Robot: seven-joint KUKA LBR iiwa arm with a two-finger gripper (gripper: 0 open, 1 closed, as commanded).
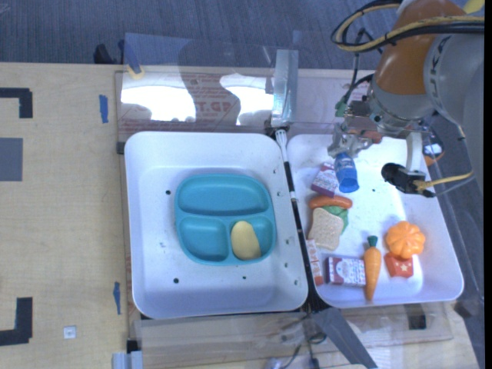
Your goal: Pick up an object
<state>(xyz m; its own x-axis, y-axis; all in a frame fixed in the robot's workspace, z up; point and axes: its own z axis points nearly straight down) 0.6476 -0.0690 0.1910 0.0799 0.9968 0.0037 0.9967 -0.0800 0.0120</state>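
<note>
Hovering your hand (pixel 352 146) just above the small blue plastic bottle (pixel 347 174), grip unclear from here, you need a straight descent next.

This is a robotics lab or test cell, not a home. A pale wooden counter (pixel 61 206) carries two shallow white bins (pixel 146 229) set side by side, with black marker shapes (pixel 18 102) and strips of blue tape (pixel 103 108) fixed to its top. A grey and orange industrial arm (pixel 419 60) trailing yellow and black cables (pixel 369 21) reaches in over plastic toy food (an orange pumpkin (pixel 404 239), a carrot (pixel 371 266)), above grey carpet (pixel 192 6).
</note>
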